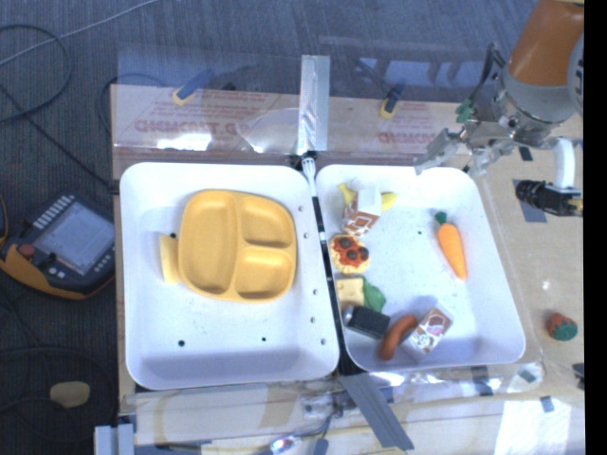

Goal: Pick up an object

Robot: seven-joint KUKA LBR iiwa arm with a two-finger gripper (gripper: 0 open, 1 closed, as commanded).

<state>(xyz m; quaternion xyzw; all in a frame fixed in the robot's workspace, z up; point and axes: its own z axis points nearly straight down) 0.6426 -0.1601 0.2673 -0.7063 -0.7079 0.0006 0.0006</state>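
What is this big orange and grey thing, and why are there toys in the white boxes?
That is a robot arm, grey with an orange band. It reaches in from the right, and the camera looks down from above the bench. At the arm's end is a gripper, its grabbing hand, which hovers above the right bin's far corner. Nothing sits in it.

Two white bins lie side by side. The left bin holds a yellow tray with three sections. The right bin holds toy food: a carrot, a sausage, a little pizza, and some small boxes. The robot's job is to pick one up.
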